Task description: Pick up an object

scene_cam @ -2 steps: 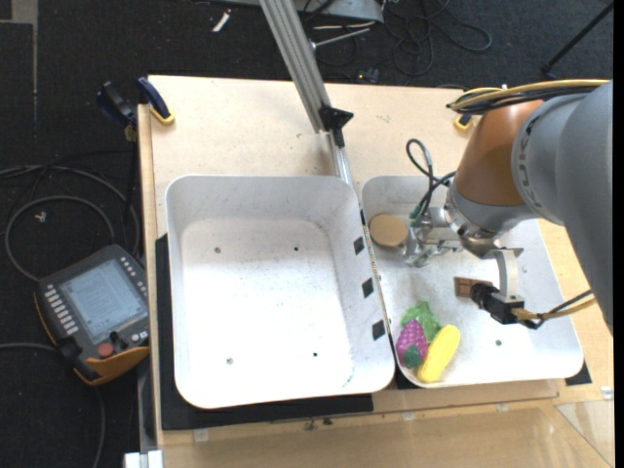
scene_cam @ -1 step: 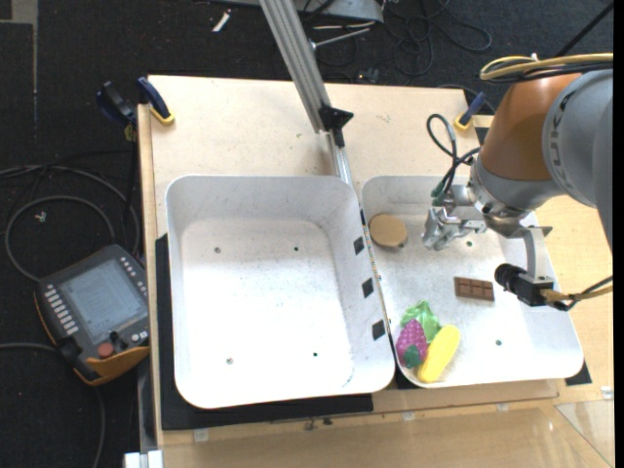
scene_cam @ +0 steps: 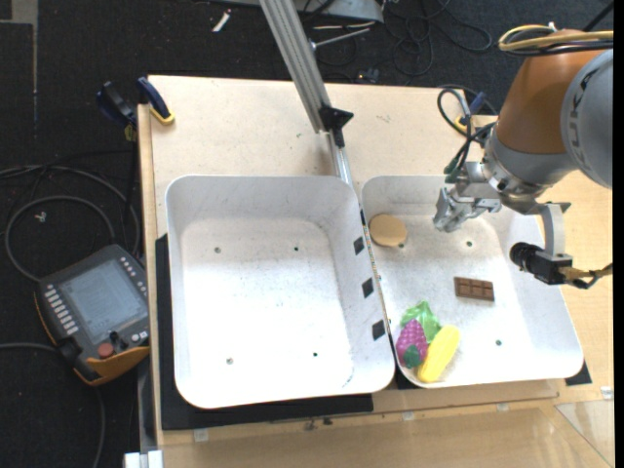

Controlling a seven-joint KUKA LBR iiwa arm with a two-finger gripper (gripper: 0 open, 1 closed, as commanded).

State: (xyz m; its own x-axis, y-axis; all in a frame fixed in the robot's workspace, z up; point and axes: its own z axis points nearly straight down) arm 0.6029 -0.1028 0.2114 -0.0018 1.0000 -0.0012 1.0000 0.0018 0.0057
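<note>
While the arm (scene_cam: 551,115) reaches in from the right of the camera view, we see its claw (scene_cam: 450,214) hanging above the right bin (scene_cam: 531,354), near that bin's far edge. We cannot tell from this angle whether the claw is wide or narrow, and we see nothing clearly between its tips. Just to the left of the claw, and slightly nearer the camera, a round tan cookie (scene_cam: 388,230) lies flat on the bin floor, close to the wall shared with the left bin (scene_cam: 258,291). Nearer the camera than the claw and a little to its right, a small brown chocolate bar (scene_cam: 475,288) lies flat, apart from everything else. Further toward the camera, well away from the claw, three toy foods sit bunched together in the near left corner of the right bin: a purple bunch of grapes (scene_cam: 410,338), a green leafy piece (scene_cam: 422,314) touching it, and a yellow corn cob (scene_cam: 440,352) resting against the grapes. Both bins stand side by side on the bench (scene_cam: 244,125). Far to the left of the claw, off the bench, a control pendant (scene_cam: 94,308) lies on the dark floor.
</note>
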